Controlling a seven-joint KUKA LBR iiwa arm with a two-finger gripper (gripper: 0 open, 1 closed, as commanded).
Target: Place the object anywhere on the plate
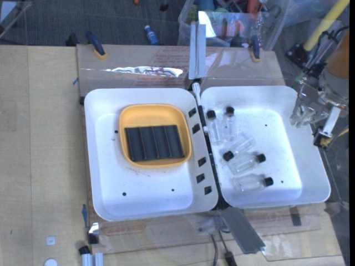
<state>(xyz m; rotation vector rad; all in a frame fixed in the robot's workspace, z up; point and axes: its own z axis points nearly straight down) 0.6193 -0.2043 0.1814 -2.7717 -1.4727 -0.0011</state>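
Observation:
A yellow plate [154, 115] sits in the left bin [105, 187] and carries a dark ribbed rectangular insert [153, 142]. Several clear vials with black caps lie in the right bin [288, 148]. Two of them [213, 125] [229, 121] are near its back left. One [239, 147] lies in the middle, another [247, 163] just in front of it, and one [252, 183] is toward the front. My gripper [301, 117] hangs over the right bin's far right rim, apart from the vials, with nothing seen in it.
A divider with black clips [201, 143] runs between the two bins. A clear box of cluttered items [238, 10] stands behind the bench. Blue clamps [97, 47] [255, 50] grip the back edge. Cables and a metal bracket [238, 231] lie at the front.

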